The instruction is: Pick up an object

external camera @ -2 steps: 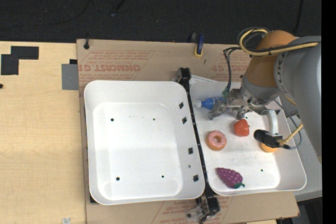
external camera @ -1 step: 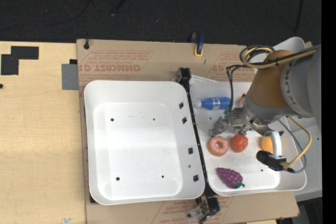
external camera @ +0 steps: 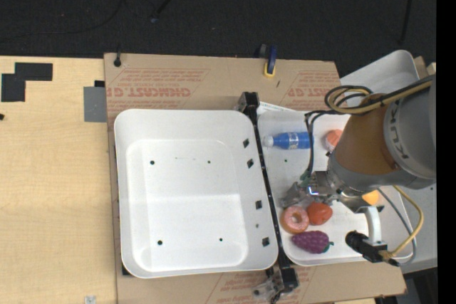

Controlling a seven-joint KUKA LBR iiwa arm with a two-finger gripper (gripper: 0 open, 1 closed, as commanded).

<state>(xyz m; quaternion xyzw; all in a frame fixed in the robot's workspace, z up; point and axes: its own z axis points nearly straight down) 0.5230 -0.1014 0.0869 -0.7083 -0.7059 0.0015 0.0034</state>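
Hanging low in the right bin [external camera: 399, 256], the gripper [external camera: 308, 190] hides its opening, so I cannot tell its state. Just below lie a donut [external camera: 294, 218], tomato [external camera: 320, 213] and grapes [external camera: 311, 242], crowded together; aiming squarely at one should avoid nudging the others.

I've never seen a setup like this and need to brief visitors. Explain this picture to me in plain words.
This is one picture from a camera fixed above a bench, looking down at a slant. The big grey and orange shape on the right is a robot arm reaching in. Its hand hangs low over the right bin; whether it grips anything cannot be told from here. Two shallow white bins sit side by side. The left bin is the larger-looking one. In the right bin lie a small bottle with a blue label, a pink-frosted donut, a red piece like a tomato, a purple bunch of grapes and something orange partly hidden behind the arm.
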